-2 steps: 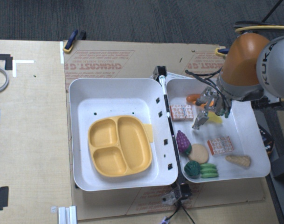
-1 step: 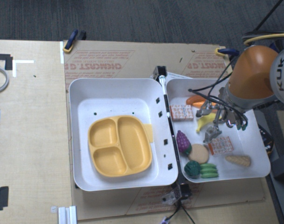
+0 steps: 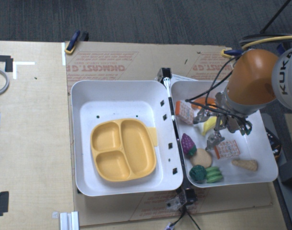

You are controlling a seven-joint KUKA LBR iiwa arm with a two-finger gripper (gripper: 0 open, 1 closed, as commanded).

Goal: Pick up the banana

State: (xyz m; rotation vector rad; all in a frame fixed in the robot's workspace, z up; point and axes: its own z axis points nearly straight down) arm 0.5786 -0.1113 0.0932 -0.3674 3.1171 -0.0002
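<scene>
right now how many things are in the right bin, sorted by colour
yellow: 1, banana
purple: 1, grapes
green: 2, broccoli, beans
tan: 2, potato, bread
red and white: 2, packets
total: 8

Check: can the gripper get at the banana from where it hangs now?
Probably yes. The gripper hangs in the right bin right beside the banana. Cables and gripper hardware hide part of the banana; nothing lies on it.
</scene>
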